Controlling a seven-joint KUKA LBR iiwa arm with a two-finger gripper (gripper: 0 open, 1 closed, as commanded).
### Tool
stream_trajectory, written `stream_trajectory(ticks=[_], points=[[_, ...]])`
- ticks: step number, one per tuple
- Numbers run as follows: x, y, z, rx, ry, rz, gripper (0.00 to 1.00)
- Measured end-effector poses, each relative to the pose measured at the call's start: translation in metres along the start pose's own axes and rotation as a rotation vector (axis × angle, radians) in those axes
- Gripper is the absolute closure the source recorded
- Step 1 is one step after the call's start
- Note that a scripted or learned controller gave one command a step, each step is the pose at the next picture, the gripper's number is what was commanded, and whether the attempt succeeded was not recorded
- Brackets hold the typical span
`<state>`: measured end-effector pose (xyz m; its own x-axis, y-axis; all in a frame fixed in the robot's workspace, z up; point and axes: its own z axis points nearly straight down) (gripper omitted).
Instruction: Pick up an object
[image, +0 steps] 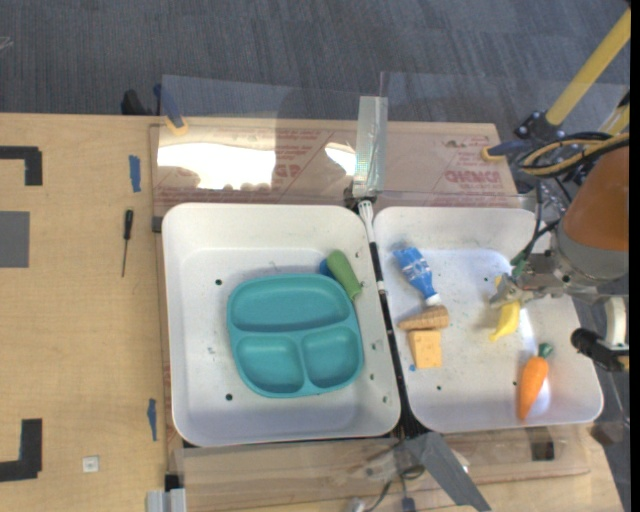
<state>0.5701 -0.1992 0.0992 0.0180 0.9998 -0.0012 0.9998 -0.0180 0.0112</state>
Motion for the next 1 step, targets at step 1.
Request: stream_trajectory(ticks=[1], points=[[0.0160, 0.0050, -0.1356, -0.003, -0.002, 0.061, 1.00]])
